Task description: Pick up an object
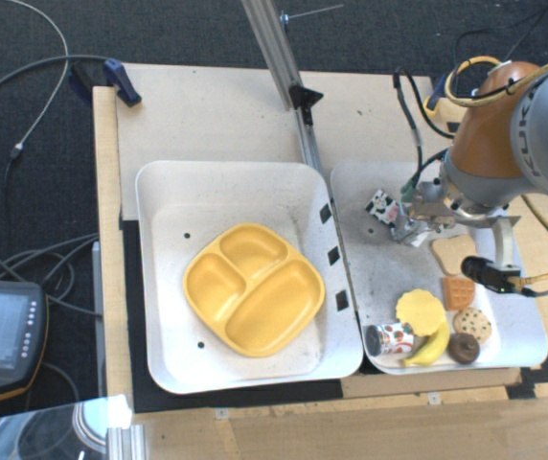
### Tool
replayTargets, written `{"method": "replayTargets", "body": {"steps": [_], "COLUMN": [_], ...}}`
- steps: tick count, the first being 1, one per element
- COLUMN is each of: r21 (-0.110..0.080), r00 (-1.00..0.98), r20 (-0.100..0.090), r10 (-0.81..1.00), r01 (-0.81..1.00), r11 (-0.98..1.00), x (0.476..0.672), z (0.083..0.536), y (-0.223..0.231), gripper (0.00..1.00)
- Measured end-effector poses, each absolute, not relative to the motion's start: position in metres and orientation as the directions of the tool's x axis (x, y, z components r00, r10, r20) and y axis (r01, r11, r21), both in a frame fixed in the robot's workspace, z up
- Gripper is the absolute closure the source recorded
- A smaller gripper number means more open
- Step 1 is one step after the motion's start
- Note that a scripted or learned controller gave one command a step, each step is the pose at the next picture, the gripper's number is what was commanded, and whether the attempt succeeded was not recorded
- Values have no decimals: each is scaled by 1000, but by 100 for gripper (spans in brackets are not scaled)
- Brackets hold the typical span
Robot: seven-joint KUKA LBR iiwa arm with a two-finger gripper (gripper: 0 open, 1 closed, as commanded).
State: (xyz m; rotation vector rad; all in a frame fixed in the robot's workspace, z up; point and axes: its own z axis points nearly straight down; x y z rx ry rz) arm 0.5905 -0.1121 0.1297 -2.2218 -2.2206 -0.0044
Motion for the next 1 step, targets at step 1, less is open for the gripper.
{"method": "replayTargets", "body": {"steps": [1], "r21": [10], "r00": [-1], "r20": [-3], "r10": [1000], "r01": [1000], "r11": [1], "x": [658], "z": [167], "y": [-153], "gripper": [100]}}
